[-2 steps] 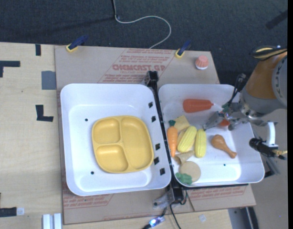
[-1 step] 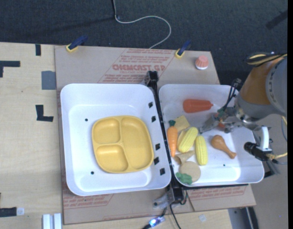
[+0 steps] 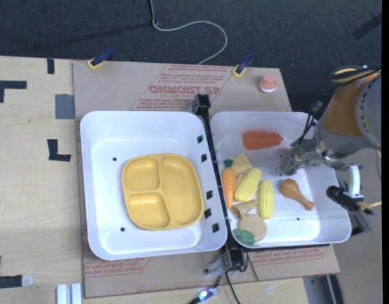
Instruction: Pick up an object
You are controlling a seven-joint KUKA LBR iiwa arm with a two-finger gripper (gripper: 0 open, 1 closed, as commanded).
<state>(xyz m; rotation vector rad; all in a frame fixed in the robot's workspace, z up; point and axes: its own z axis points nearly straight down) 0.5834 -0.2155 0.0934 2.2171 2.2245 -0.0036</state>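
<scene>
Chicken drumstick [image 3: 296, 193] in right bin [image 3: 321, 233], near jaws; jaws' state unclear

A yellow tray [image 3: 161, 190] sits in a white bin [image 3: 96, 170]; alongside are an orange carrot [image 3: 229, 185], yellow corn [image 3: 266, 199] and a red sausage [image 3: 262, 139].

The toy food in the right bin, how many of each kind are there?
Corn cobs: 2
Carrot: 1
Red sausage: 1
Chicken drumstick: 1
Other pieces, partly hidden, hard to name: about 4
Total: about 9
</scene>
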